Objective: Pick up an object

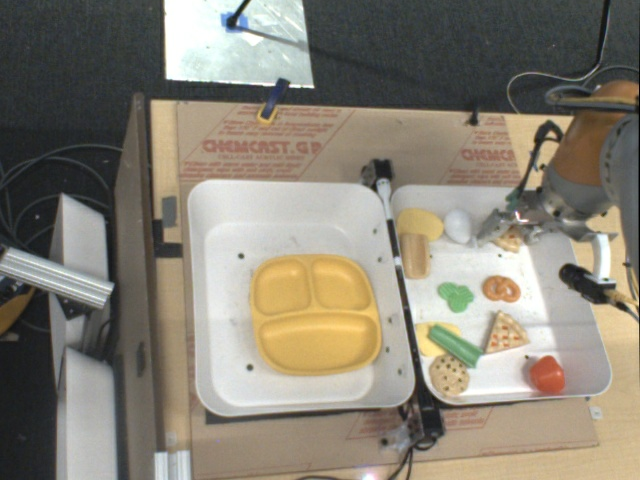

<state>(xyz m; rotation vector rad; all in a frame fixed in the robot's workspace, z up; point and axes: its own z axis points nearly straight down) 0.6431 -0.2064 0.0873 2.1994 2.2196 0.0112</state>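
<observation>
One small toy (510, 239) sits under the end effector (512, 226), upper right of frame; finger state unclear. Centre on it, descend w/o nudging the egg (457, 226).

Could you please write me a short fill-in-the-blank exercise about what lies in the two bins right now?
1. The yellow divided plate lies in the ____ bin in the camera view.
2. The pizza slice lies just below the ____ in the image.
3. The red tomato sits near the right bin's ____ corner in the image.
4. The gripper is over the ____ bin.

Missing words: left; pretzel; lower right; right
</observation>
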